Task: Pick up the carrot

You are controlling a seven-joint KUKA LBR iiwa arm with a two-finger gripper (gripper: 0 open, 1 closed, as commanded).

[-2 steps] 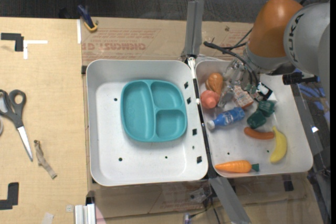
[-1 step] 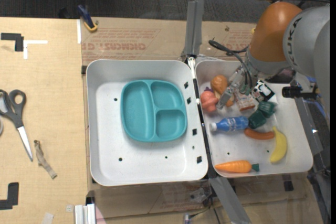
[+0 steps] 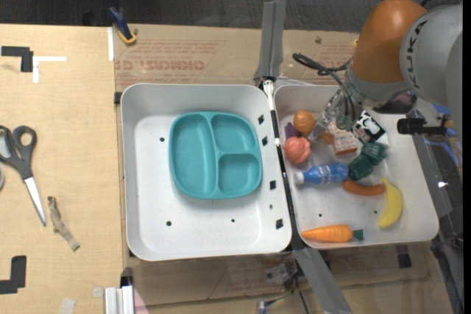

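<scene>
Carrot lies along the right bin's front edge, well apart from our gripper near the back; grip unclear, so we should descend centred across its thick middle

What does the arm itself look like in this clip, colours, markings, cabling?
The arm is smooth, rounded grey casing with a large orange band above the wrist and dark lettering on the grey shell near the top. A black cable loops out beside the wrist. The pincer is a slim metallic assembly, its detail too small to make out.
</scene>
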